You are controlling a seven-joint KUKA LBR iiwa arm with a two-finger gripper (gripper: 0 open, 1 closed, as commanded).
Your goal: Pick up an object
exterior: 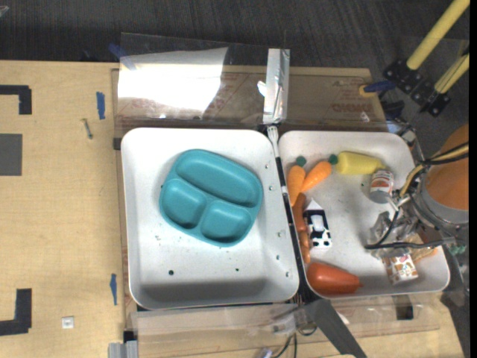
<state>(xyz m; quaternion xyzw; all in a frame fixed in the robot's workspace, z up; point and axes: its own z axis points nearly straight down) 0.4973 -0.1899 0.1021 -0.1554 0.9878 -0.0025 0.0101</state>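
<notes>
The gripper [387,233] sits low at the right bin's [350,139] right side — whether it grips anything cannot be told. Just beside it lie a small can [380,183] and a packet [402,265]; 2 carrots [307,177], a red piece [333,277] farther left. Nothing looks lifted yet — the pick remains.

arm [447,189]: enters from right | wrist low | orange band visible
</notes>
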